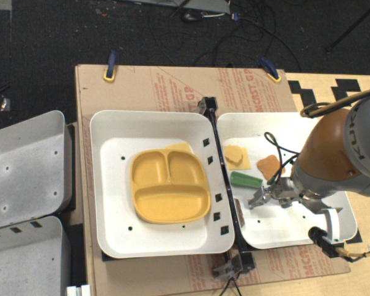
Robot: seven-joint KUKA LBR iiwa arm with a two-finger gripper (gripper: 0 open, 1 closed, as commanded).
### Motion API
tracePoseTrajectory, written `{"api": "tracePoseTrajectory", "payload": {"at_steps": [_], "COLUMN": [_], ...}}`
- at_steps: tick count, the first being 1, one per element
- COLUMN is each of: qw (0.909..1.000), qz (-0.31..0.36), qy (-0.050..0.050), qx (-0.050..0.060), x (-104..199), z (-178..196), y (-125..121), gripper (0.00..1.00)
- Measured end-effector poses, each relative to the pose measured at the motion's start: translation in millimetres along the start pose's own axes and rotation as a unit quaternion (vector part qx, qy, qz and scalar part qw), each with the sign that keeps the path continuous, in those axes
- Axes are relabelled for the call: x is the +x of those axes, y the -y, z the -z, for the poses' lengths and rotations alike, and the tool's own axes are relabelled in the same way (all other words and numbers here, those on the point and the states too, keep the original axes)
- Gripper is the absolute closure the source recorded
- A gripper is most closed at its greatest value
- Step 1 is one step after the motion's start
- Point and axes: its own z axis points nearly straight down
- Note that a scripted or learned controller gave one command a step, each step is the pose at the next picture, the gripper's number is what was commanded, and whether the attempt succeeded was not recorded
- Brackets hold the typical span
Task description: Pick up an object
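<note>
Over the right bin (333, 227), the tool (257, 198) hangs low with its fingers slightly parted around nothing. Just beside it at 11 o'clock lies a green block (245, 179); an orange piece (268, 164) sits at 1 o'clock.

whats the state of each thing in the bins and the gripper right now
yellow divided tray: flat, right way up, in the left bin
green block: lying on its side in the right bin, near the divider
pale yellow piece: lying flat, apart from the green block
orange piece: lying in the right bin, partly behind the arm
gripper: low over the right bin, just below the green block, nothing seen between its fingers
</note>
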Motion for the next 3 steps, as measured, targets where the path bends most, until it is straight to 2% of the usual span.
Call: {"api": "tracePoseTrajectory", "payload": {"at_steps": [1, 2, 3], "qw": [1.0000, 1.0000, 1.0000], "qz": [-0.001, 0.002, 0.002], "qy": [0.000, 0.001, 0.001], "qx": [-0.002, -0.005, -0.004], "x": [0.0, 0.9, 0.8], "z": [12.4, 72.5, 114.2], "y": [-1.0, -10.0, -11.4], "gripper": [1.00, 1.00, 1.00]}}
